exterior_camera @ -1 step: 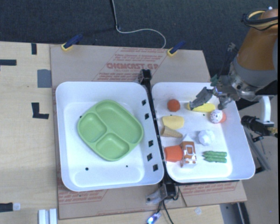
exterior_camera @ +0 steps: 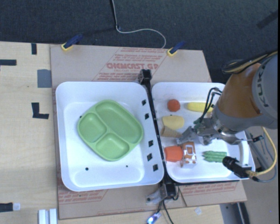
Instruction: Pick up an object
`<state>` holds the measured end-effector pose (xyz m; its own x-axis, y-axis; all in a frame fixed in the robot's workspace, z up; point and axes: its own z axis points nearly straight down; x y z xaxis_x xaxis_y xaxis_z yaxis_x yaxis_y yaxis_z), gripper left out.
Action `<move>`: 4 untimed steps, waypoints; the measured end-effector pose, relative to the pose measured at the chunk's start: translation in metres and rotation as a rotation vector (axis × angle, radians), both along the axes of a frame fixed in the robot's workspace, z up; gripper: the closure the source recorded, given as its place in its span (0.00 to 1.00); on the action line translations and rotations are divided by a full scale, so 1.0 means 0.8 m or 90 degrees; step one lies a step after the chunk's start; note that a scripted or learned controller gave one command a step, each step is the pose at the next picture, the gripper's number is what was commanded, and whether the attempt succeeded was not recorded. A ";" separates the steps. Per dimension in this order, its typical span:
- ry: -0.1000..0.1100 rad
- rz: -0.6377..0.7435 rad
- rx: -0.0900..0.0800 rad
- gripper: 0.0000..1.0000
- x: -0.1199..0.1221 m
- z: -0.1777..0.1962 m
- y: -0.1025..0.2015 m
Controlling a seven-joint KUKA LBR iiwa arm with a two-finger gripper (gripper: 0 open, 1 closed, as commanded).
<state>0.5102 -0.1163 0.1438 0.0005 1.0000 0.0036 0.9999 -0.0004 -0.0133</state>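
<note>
The right bin (exterior_camera: 196,175) holds a small red ball-like item (exterior_camera: 173,105), a yellow banana-shaped piece (exterior_camera: 195,107), a pale yellow rounded item (exterior_camera: 173,122), an orange block (exterior_camera: 173,153), a white and orange box (exterior_camera: 189,154) and a green ridged item (exterior_camera: 214,156). My gripper (exterior_camera: 188,134) hangs low over the middle of this bin. It sits just above the white and orange box and to the right of the pale yellow item. A brownish flat piece (exterior_camera: 168,132) lies beside it. The wrist hides part of the bin floor.
The left bin (exterior_camera: 67,125) holds a green divided plate (exterior_camera: 110,129). A black divider (exterior_camera: 149,120) runs between the bins. Cardboard (exterior_camera: 130,64) lies under both. The grey and orange arm (exterior_camera: 242,101) covers the right bin's right side, with cables (exterior_camera: 263,157) near the rim.
</note>
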 end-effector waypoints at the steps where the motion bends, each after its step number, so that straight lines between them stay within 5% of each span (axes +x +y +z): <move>1: -0.012 -0.001 -0.002 0.00 -0.009 -0.068 0.023; 2: -0.015 0.000 -0.002 1.00 -0.005 -0.050 0.021; 3: -0.016 0.008 -0.002 1.00 0.110 0.058 0.107; 4: -0.011 0.003 -0.002 1.00 0.201 0.051 0.131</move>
